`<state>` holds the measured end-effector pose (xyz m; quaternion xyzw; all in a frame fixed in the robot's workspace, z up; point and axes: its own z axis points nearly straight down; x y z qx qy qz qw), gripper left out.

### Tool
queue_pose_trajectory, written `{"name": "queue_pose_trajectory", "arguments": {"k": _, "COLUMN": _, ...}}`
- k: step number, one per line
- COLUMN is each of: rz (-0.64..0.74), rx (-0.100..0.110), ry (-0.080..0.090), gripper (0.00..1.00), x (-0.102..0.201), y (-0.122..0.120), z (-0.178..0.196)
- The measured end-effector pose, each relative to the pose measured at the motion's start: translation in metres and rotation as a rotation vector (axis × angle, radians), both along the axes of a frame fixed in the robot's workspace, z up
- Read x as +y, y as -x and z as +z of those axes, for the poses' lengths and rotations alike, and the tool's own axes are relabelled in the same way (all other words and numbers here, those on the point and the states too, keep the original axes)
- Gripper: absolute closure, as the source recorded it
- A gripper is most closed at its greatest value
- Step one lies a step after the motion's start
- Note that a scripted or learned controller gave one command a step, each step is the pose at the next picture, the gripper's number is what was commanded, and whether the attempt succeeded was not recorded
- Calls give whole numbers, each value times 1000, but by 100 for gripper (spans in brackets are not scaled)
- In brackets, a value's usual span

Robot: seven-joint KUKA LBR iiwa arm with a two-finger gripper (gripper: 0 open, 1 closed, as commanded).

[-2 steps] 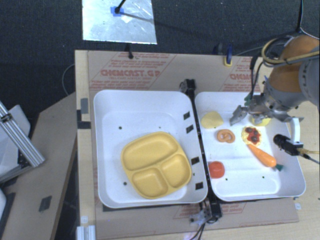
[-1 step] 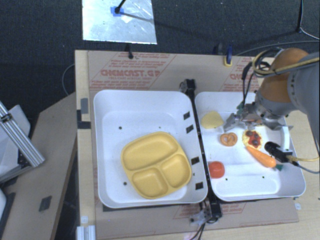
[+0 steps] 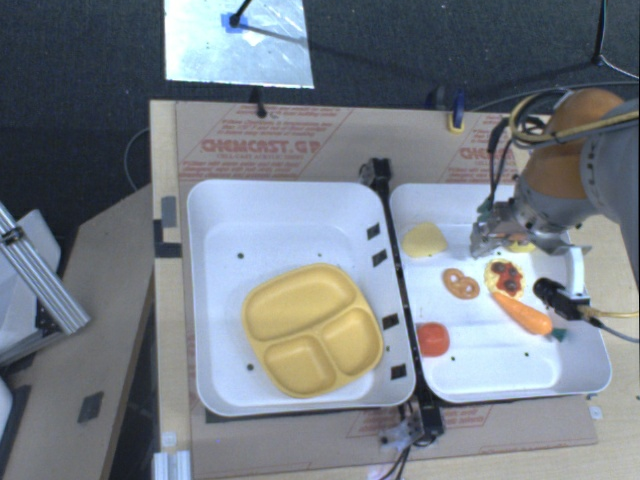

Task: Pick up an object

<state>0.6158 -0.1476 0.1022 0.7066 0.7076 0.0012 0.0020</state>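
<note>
The right bin (image 3: 520, 378) holds a pale yellow lump (image 3: 424, 239), a brown pretzel (image 3: 460, 284), a small pizza slice (image 3: 506, 277), an orange carrot (image 3: 524, 314) and a red tomato-like piece (image 3: 433, 339). My gripper (image 3: 490, 240) hangs low over the right bin's back part, just above the pizza slice and right of the yellow lump. Nothing shows between its fingers. The grey arm with its orange band (image 3: 580, 128) reaches in from the right.
The left bin (image 3: 215, 218) holds a yellow three-compartment plate (image 3: 312, 326). A black divider (image 3: 390, 258) runs between the bins. Cables loop behind the arm. A shiny sheet (image 3: 238, 28) lies beyond the bench.
</note>
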Motion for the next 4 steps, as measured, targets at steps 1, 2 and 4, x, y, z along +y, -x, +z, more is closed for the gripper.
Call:
{"name": "queue_pose_trajectory", "arguments": {"k": 1, "rz": -1, "rx": 0, "ry": 0, "gripper": 100, "x": -8, "y": 6, "z": 54}}
{"name": "queue_pose_trajectory", "arguments": {"k": 2, "rz": 3, "rx": -2, "ry": 1, "gripper": 100, "x": -8, "y": 4, "z": 108}}
{"name": "queue_pose_trajectory", "arguments": {"k": 4, "rz": 8, "rx": 2, "ry": -2, "gripper": 100, "x": 87, "y": -4, "z": 121}}
